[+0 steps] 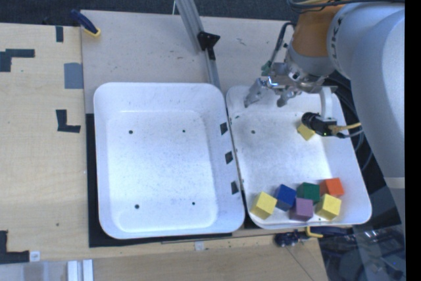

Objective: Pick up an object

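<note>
Gripper point(268, 97) hung open and empty over the right bin's point(276, 141) far edge; blocks point(299, 201) sat clustered at its near edge

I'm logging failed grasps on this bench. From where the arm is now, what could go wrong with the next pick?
1. The gripper hangs open over the right bin's far rim, away from the blocks; closing here would likely grab nothing.
2. The cubes crowd the near corner, so fingers may strike the wall or nudge neighbours.
3. The lone yellow block lies beside a black fitting.
</note>
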`<state>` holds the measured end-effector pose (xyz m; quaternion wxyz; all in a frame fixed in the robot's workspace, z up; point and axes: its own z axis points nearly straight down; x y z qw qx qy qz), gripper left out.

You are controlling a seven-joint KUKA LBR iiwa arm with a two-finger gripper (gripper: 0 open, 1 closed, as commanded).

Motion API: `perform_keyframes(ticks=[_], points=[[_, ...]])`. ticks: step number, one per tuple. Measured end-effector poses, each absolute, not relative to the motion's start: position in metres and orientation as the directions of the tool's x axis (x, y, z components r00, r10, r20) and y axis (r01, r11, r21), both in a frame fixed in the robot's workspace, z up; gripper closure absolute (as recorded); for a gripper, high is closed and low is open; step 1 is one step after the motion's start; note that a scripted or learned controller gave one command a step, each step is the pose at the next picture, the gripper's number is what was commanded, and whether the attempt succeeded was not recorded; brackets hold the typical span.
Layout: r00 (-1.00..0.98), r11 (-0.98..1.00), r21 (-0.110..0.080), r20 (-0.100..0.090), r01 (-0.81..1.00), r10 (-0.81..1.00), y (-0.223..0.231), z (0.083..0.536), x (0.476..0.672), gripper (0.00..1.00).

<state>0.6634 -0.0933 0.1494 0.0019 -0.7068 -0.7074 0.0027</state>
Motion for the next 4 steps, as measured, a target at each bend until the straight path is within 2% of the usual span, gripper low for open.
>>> perform_keyframes(ticks=[1,2,3,4], points=[[-0.002,0.002,-0.007,-0.001,1.000,1.000,-0.092,0.095,0.661,0.00],[-0.003,0.003,-0.002,-0.001,1.000,1.000,-0.092,0.109,0.663,1.00],[-0.002,0.002,0.004,0.000,1.000,1.000,-0.094,0.153,0.670,1.00],[-0.002,0.002,0.006,-0.001,1.000,1.000,-0.094,0.218,0.670,1.00]])
